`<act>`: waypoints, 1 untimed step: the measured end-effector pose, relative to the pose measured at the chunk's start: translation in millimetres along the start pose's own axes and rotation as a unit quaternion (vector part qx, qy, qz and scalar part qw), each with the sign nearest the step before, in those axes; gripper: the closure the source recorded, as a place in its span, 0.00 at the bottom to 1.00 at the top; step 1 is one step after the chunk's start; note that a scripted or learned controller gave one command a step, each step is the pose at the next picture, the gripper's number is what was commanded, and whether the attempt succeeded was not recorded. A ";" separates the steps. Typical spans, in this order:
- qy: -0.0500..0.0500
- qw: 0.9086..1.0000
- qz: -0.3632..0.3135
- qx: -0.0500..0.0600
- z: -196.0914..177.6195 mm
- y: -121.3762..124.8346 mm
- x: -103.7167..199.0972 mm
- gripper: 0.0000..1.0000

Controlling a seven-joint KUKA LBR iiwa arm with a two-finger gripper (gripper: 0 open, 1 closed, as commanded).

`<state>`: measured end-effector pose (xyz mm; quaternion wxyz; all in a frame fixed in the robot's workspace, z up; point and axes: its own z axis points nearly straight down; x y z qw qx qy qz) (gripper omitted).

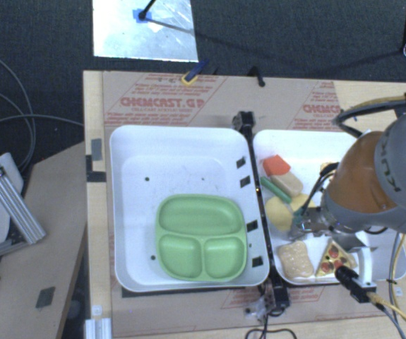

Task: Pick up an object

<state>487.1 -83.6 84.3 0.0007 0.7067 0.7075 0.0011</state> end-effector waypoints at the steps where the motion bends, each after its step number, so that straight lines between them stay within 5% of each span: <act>1: 0.000 1.000 0.000 0.000 0.0 0.0 0.0 1.00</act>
